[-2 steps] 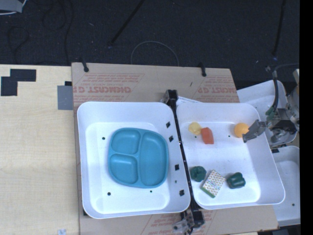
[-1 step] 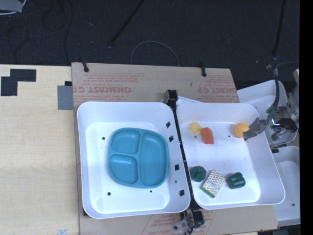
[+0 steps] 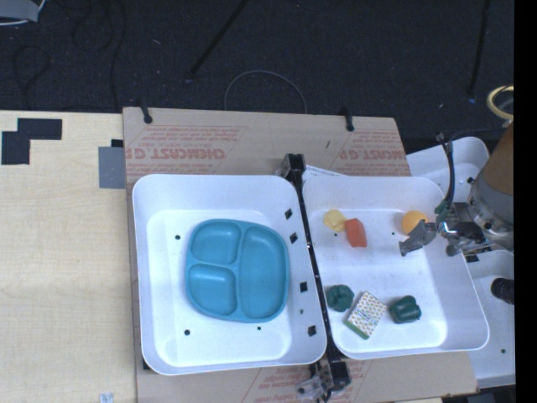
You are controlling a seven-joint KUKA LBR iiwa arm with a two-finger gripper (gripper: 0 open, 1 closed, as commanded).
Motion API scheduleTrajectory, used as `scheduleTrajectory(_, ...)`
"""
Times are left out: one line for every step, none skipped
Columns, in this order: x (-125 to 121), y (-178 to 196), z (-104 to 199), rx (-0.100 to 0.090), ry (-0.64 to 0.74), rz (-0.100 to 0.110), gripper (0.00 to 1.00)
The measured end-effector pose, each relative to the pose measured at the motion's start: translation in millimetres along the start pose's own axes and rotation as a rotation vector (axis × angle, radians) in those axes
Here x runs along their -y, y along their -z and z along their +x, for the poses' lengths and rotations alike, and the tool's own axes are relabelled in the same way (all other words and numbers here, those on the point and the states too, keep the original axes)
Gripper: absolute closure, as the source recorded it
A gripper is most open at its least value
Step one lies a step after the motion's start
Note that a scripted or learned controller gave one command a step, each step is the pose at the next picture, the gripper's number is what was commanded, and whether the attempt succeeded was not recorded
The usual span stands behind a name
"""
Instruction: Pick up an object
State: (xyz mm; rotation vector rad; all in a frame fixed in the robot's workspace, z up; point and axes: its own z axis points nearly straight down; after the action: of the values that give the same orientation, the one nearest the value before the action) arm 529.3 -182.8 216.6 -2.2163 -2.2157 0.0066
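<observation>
The arm is reaching in over the right bin (image 3: 460,326) from the right, its gripper (image 3: 417,240) hanging low near that bin's upper right part; the fingers are too small and dark against the white for me to say whether they are spread or closed, and nothing is showing between them. Just beside the gripper — close enough that I cannot say whether they are touching — an orange ball (image 3: 413,221) is sitting against the far wall; that looks to me like the thing being gone after. Further left a yellow piece (image 3: 335,220) and a red-orange block (image 3: 356,232) are lying just beside each other; nearer me a dark green lump (image 3: 340,296), a patterned little box (image 3: 366,314) and a green toy (image 3: 405,310) are lying in a loose row. The left bin (image 3: 159,225) is holding a blue divided plate (image 3: 236,269), well apart from all this.

I am guessing the orange ball is light, smooth plastic or foam; being round, it is likely to roll or squirt out of a pinch that lands off-centre. The fingers would want to straddle its widest middle, coming down from above, with the wall behind it leaving little room on that side.
</observation>
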Motion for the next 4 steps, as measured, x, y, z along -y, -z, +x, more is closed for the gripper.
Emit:
scheduleTrajectory(-10, -53, 3, 0.000, 0.000, -0.002, 0.00)
scheduleTrajectory(-7, -116, -2, -0.001, -0.001, 0.000, 0.00)
scheduleTrajectory(-8, -102, -3, 0.000, -0.005, -0.003, 1.00)
scheduleTrajectory(-4, -47, -14, 0.004, -0.004, -0.011, 1.00)
